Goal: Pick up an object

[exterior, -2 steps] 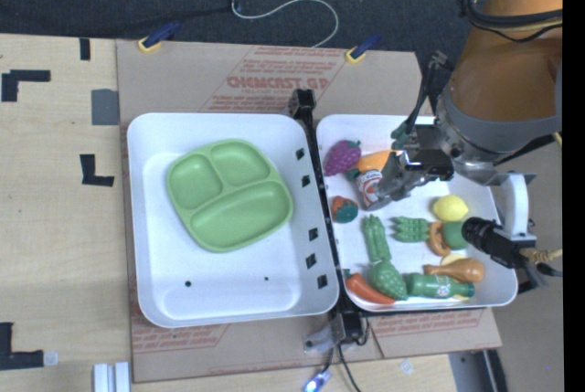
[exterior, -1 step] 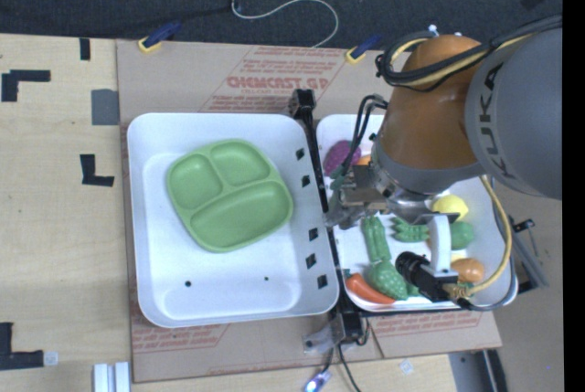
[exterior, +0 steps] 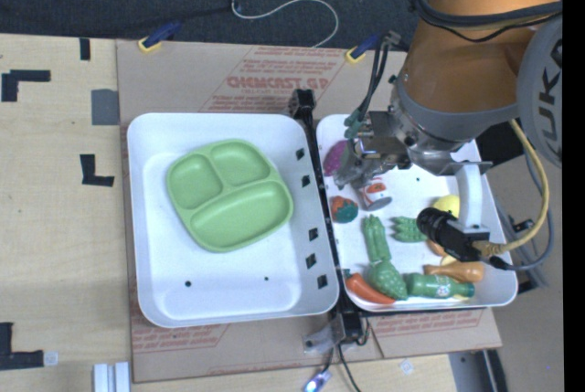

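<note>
Hangs low over the far-left corner of the right bin, by way of the arm that comes in across that bin's right side. Cannot tell whether the jaws stand open or closed: dark metal and cables hide the tips. Grips nothing that can be seen.

Probably aims for the purple toy, against the right bin's left wall in the far half, just beside the jaws. Close by, toward the middle of the right bin, a small red-and-white piece; farther down the left wall, a round teal-and-red piece. Along the right bin's near wall, a green cucumber and an orange carrot.

Looks like moulded plastic play food: light, stiff, not fragile, but smooth and rounded, so apt to squirt out of a pinch. Best taken across the narrow middle, squarely. Little room on the wall side, so may need nudging inward first.
</note>
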Robot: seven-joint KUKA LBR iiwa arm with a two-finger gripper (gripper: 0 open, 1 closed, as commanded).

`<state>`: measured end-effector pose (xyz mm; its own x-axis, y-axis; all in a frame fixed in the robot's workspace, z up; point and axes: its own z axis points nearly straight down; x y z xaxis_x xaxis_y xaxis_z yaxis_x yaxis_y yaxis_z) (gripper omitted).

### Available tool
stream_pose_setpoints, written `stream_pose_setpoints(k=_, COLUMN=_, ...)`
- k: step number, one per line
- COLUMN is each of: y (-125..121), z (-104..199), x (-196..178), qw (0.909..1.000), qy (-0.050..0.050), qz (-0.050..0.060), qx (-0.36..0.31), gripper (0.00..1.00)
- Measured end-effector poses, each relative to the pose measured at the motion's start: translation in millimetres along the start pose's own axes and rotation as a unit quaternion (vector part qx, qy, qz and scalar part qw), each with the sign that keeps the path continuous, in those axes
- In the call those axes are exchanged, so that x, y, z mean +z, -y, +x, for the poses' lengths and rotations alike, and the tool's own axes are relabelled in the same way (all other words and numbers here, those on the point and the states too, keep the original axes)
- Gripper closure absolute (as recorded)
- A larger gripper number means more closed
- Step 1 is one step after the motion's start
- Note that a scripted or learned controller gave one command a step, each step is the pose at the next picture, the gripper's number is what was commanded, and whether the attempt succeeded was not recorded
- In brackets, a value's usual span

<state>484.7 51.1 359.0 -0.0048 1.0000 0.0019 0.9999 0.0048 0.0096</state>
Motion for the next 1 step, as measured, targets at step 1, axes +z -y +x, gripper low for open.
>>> stream_pose_setpoints(k=1, y=0.4, z=17.1, x=-38.1, qw=1.0000, qy=0.001, qz=0.004, qx=0.000, gripper=1.00)
